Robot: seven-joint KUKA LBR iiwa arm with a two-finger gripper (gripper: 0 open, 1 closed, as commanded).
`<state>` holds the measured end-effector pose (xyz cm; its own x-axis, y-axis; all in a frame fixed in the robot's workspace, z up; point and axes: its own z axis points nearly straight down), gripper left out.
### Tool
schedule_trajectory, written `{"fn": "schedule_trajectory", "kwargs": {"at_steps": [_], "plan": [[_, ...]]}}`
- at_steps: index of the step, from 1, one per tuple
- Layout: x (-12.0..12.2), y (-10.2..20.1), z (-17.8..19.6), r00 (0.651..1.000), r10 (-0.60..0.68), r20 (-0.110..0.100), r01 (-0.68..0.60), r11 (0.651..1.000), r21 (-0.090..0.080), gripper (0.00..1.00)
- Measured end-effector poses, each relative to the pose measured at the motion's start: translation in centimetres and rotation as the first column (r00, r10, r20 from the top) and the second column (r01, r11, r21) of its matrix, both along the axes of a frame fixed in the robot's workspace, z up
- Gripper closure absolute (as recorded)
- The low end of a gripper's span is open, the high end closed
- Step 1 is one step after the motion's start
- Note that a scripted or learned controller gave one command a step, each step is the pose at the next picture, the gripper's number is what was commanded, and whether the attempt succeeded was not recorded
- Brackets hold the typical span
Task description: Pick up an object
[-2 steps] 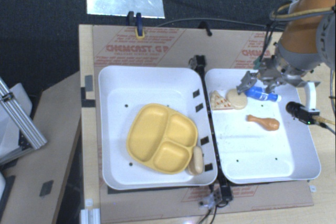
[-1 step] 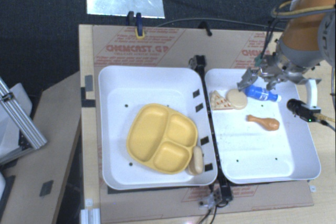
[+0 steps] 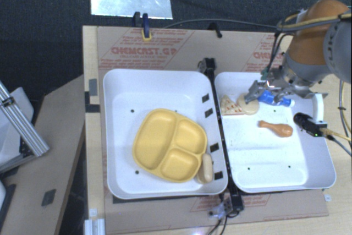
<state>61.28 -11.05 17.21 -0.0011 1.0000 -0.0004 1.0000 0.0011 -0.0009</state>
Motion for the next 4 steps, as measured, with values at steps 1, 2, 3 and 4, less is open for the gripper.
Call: {"fn": "schedule_trajectory", "kwargs": {"at_steps": [1,2,3,4], "plan": [[0.9,0.3,-4.6,1.0,0.003,0.001,-0.003,1.0,0.0,0.0],[1.2,0.3,-8.4,1.0,0.0,0.007,0.0,1.0,0.002,0.0],[1.6,0.4,-6.8,1.0,0.002,0.019,-0.002,1.0,0.004,1.0],[1.7,0.0,-2.3,1.0,0.002,0.007,-0.002,1.0,-0.001,1.0]]}}
